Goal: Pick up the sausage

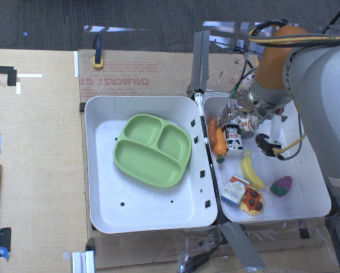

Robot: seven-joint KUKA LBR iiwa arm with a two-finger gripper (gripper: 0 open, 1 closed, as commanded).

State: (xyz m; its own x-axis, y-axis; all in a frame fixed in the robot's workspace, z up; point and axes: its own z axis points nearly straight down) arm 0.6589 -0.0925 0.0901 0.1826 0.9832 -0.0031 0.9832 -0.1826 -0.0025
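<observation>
jaws: not discernible, hidden in wrist clutter; gripper (pixel 242 120) hanging low over the far end of the right bin (pixel 306 206), just beside a black-and-white carton (pixel 233 139); sausage (pixel 213 128) lying reddish against the bin's left wall, touching the orange carrot (pixel 219 144); banana (pixel 251 171), small box (pixel 234 190), pizza slice (pixel 252 201) and purple-green fruit (pixel 282 185) sitting nearer; green divided plate (pixel 153 149) resting in the left bin (pixel 102 203).

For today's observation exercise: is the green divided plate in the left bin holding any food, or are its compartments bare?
Bare. The green divided plate lies flat in the left bin, all three compartments showing plain green.
</observation>
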